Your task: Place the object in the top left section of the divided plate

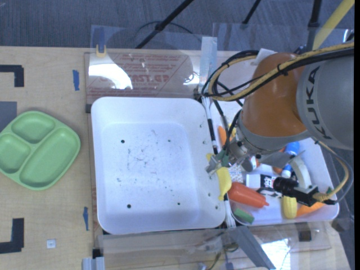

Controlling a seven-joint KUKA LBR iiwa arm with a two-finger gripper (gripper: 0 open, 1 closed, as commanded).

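The green divided plate (38, 149) lies on the wooden bench at the far left, with two small sections on its upper left side and one long section on the lower right. My gripper (224, 161) hangs over the wall between the two bins, at the left edge of the right bin (325, 212). Directly under it is a yellow toy (224, 181), touching or nearly touching it; whether it is gripped I cannot tell. The grey and orange arm (275, 103) hides much of the right bin.
The left bin (152, 162) sits between the plate and the arm. In the right bin lie an orange carrot-like toy (246, 194), a green piece (243, 214), a yellow toy (289, 206), a blue item (292, 149) and other clutter. Black cables (225, 80) loop above the arm.
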